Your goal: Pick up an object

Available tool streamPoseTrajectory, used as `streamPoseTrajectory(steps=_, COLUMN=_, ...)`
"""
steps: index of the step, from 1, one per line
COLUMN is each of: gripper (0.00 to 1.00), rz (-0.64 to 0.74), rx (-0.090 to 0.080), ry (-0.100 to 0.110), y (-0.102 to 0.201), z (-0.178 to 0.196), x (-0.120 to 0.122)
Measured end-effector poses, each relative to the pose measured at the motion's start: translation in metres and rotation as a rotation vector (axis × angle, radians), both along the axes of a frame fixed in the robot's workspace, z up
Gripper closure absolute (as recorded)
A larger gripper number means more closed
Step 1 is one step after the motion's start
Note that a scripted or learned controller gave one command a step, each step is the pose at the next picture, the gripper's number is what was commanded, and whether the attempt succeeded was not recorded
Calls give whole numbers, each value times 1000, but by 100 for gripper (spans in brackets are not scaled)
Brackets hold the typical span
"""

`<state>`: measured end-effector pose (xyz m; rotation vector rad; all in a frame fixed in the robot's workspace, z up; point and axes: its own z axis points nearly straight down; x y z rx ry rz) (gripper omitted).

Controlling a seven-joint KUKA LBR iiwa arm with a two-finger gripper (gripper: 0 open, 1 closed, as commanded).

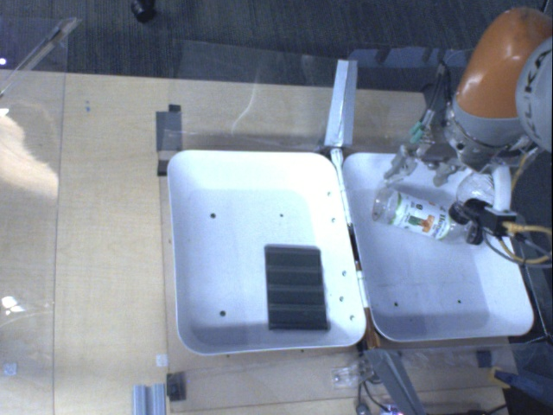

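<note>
A pale wooden bench (pixel 95 258) fills most of the scene, with dark carpet (pixel 259 11) beyond its far edge and a clear sheet catching glare along its left side. Two shallow white bins sit side by side on the bench, touching along their inner edges. The left bin (pixel 216 188) holds a black ribbed block (pixel 295 287), a flat rectangle lying toward the near side of that bin and closer to the edge it shares with the right bin (pixel 432 292). In the right bin, toward its far half, a clear bottle (pixel 413 214) with a white label lies on its side, tilted slightly, its dark cap end pointing away from the left bin. The grey arm with its orange band (pixel 501 67) reaches in over the far corner of the right bin, on the side away from the left bin. The gripper (pixel 421 164) hangs just beyond the bottle, over the far edge of the right bin, and its metal parts are small and mixed with cables, so whether the jaws stand apart or together cannot be told. The bottle looks to rest on the bin floor, beside the gripper rather than between anything that grips it. A metal upright post (pixel 340 102) stands behind the seam where the two bins meet.
</note>
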<state>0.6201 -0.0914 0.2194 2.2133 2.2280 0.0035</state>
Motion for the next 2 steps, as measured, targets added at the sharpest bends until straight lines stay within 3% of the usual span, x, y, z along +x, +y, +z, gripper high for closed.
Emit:
streamPoseTrajectory(steps=1, gripper=0, rz=55, rx=-2, ry=-8, y=-49, z=-131, x=19)
streamPoseTrajectory(steps=2, gripper=0, rz=138, rx=-2, ry=-6, y=-54, z=-65, x=26)
